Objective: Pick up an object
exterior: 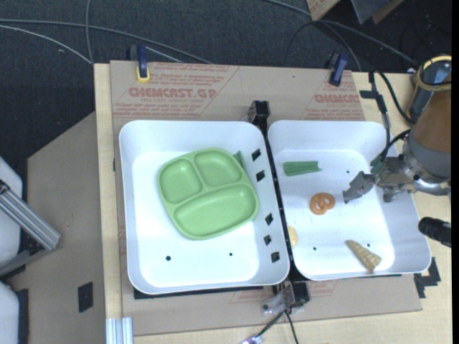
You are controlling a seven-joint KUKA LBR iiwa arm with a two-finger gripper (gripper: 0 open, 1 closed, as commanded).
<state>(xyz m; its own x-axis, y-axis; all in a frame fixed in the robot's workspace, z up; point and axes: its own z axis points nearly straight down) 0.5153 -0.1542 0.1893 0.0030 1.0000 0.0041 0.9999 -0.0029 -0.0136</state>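
Three small things lie in the right bin (401,260). A green strip (300,168) is near the back left, an orange pretzel-shaped piece (322,203) sits in the middle, and a tan cone (363,254) lies near the front. My gripper (369,193) hangs over the right part of this bin, to the right of the pretzel piece and apart from it. It is open, with nothing between its fingers. The arm's wrist (429,156) comes in from the right edge.
A green divided plate (209,192) fills the middle of the left bin (143,249). A small yellowish piece (292,236) rests against the right bin's left wall. A black clip strip (267,192) runs between the two bins. Cables cross the dark floor behind the bench.
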